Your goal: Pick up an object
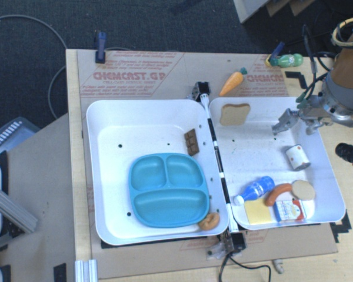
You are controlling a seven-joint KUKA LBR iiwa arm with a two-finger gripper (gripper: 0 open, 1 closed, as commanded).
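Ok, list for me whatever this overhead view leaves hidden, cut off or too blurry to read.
- Arm: cut off by the right edge of the camera view above the wrist.
- Gripper: blurred and small, over the right bin; its open or shut state is unreadable.
- Carton: its print is too small to read.
- Small brown food piece by the blue divided plate: too small to identify.
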